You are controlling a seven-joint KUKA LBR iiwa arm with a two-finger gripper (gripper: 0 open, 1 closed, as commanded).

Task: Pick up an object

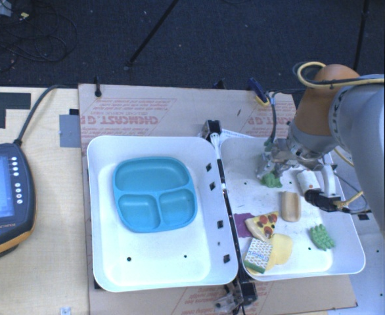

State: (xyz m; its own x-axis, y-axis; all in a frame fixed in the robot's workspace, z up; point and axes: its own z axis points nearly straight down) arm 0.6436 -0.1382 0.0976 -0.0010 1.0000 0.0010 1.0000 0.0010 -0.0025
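My gripper point(273, 168) is low in the back half of the right bin point(350, 261), right over a small green object point(270, 180) that lies on the bin floor at its tip. Whether the gripper touches the green object is not visible. A tan bun-shaped piece point(290, 206) lies just to the front right of it. Further forward lie a pizza slice point(263, 224), a purple flat piece point(241, 220), a yellow piece point(281, 248), a small patterned packet point(258, 255) and a green knobbly toy point(322, 237).
The left bin point(107, 261) holds a blue divided plate point(156, 193). A black divider with clips point(220, 195) runs between the bins. A teach pendant point(2, 192) lies on the bench at far left. The arm point(340, 110) reaches in over the right bin's back right corner.
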